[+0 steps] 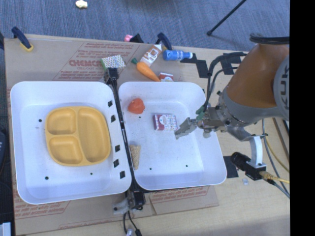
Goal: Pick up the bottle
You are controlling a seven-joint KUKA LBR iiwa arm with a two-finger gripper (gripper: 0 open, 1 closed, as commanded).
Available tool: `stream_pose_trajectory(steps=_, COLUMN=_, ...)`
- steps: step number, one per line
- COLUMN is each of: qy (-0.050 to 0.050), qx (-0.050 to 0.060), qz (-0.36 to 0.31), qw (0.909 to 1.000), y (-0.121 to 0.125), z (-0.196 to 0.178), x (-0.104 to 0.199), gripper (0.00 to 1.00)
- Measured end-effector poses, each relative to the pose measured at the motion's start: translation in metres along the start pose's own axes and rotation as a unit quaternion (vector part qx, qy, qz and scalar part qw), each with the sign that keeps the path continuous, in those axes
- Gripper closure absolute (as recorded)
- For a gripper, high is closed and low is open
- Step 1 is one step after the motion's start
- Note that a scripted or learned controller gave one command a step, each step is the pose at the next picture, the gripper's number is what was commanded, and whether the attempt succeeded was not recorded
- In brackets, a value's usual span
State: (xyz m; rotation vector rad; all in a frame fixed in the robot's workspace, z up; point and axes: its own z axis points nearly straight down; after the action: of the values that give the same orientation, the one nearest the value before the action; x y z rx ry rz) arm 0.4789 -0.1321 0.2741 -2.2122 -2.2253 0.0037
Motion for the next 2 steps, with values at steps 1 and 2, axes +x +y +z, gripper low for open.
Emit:
stream_pose_trajectory(steps=1, qy=0.001, qx=0.002, qz=0.292, qw=0.9565, y=0.0284, z=0.1011, x=-0.0264, gripper=0.0)
stream_pose_trajectory(steps=2, qy=0.001, qx=0.003, qz=0.29, qw=0.957, y=0.0284, z=0.0914, x=-0.0258, gripper=1.0)
